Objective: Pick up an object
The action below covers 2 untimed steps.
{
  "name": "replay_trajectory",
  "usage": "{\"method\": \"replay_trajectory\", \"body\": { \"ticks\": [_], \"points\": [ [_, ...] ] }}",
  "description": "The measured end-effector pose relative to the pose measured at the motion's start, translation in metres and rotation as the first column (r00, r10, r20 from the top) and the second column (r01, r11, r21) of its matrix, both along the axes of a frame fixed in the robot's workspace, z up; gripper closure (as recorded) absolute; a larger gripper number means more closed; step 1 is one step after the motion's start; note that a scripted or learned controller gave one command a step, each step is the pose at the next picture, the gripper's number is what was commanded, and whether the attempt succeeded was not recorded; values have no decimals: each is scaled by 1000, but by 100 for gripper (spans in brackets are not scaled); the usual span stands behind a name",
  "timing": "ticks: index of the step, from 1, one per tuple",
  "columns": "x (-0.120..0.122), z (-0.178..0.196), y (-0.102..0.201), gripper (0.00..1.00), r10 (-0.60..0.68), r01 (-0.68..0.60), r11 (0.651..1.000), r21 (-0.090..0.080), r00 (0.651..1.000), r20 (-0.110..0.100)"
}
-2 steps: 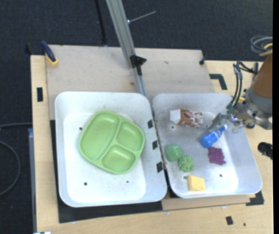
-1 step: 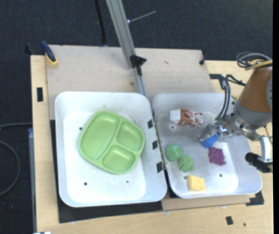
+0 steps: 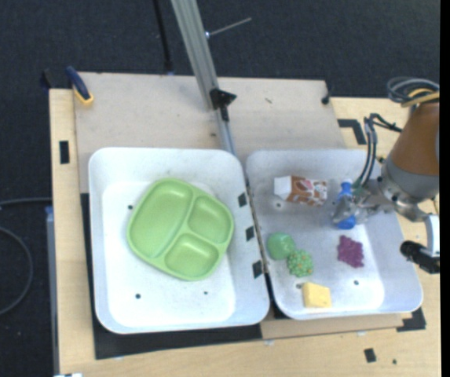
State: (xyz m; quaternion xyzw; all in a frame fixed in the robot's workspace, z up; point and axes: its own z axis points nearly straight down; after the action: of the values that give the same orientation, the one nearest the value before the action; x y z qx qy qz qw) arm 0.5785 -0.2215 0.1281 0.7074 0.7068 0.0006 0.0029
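your gripper (image 3: 349,210) sits low in the right bin (image 3: 389,289), its state i cannot tell, beside a blue object (image 3: 345,221) and carton (image 3: 303,189), with a purple cluster (image 3: 351,250) just below.

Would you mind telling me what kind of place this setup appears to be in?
Probably a robotics lab bench for grasping trials: two white bins on a plywood board, the right one holding toy food like a yellow cheese wedge, with the arm's gripper reaching in.
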Motion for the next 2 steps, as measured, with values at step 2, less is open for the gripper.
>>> {"method": "replay_trajectory", "body": {
  "ticks": [2],
  "points": [
    [4, 107, -2, 100, 4, -4, 1000, -1, 1000, 3]
  ]
}}
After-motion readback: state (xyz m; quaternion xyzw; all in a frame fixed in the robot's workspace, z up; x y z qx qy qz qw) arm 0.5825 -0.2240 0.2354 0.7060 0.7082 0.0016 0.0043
